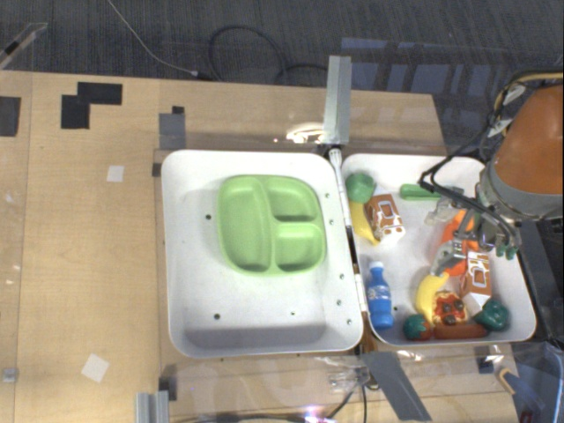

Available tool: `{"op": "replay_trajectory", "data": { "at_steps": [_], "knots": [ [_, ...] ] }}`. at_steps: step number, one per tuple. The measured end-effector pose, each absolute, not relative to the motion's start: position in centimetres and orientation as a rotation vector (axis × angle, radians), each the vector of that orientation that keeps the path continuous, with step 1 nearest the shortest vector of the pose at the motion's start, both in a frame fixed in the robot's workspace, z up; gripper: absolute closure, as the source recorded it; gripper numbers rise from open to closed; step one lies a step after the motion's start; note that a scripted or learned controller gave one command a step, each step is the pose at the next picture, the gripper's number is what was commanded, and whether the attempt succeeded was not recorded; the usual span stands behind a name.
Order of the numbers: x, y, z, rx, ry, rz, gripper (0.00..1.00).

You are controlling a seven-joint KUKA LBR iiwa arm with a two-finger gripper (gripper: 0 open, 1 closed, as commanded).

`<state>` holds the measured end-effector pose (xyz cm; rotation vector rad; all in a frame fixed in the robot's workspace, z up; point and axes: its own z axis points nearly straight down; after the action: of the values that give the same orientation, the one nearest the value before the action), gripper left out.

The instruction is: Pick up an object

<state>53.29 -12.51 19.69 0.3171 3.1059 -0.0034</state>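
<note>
The right bin [520, 320] holds a jumble of small objects. A green ball [359, 185] lies at its far left, with a brown and white carton [384, 218] and a yellow piece [360, 225] just below it. A blue bottle [379, 296] lies near the left wall. A green marker [420, 191] rests at the back. A yellow banana [427, 294], a red toy [452, 311], an orange and white box [478, 274] and two dark green pieces [494, 315] crowd the front right. My gripper [455, 249] hangs low over this cluster, just above the banana and the orange box.
The left bin [189, 320] carries a green divided plate [270, 222]. A metal post [337, 104] stands behind the wall between the bins. The arm's orange band [533, 139] and black cables [458, 170] overhang the right bin's back right corner.
</note>
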Motion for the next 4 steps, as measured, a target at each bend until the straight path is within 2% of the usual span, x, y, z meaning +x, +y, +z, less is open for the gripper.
{"op": "replay_trajectory", "data": {
  "at_steps": [1, 2, 3, 4],
  "knots": [
    [58.4, -13.1, 9.1, 0.372, 3.103, -0.002, 0.0],
    [58.1, -9.5, 9.1, 0.481, 3.095, -0.001, 0.0],
    [61.4, -16.3, 14.0, 0.603, 3.069, -0.002, 0.0],
    [57.7, -20.2, 8.9, 0.65, 3.062, 0.007, 0.0]
  ]
}}
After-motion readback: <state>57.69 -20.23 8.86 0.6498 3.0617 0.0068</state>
